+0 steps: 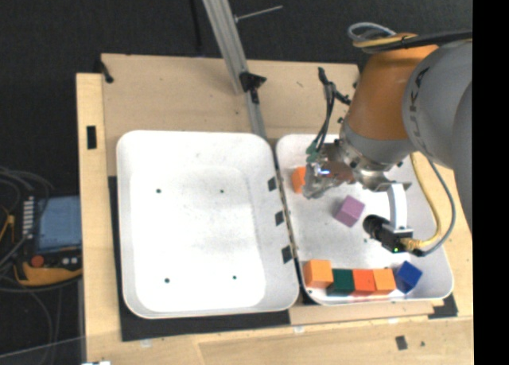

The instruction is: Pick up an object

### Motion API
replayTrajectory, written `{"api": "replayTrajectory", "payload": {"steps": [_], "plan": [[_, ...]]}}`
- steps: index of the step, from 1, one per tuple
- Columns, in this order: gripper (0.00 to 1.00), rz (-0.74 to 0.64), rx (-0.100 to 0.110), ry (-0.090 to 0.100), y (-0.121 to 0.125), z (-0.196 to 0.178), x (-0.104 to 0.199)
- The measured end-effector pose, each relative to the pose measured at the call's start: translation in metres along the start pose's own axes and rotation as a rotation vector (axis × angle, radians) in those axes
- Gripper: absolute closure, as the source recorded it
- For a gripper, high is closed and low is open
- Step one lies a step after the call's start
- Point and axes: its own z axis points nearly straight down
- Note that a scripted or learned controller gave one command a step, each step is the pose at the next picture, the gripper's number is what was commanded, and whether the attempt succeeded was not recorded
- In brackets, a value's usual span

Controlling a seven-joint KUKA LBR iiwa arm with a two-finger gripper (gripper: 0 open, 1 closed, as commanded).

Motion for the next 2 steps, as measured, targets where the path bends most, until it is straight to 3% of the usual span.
{"api": "replayTrajectory", "payload": {"steps": [2], "plan": [[1.0, 0.0, -0.001, 0.0, 0.053, 0.0, 0.1]]}}
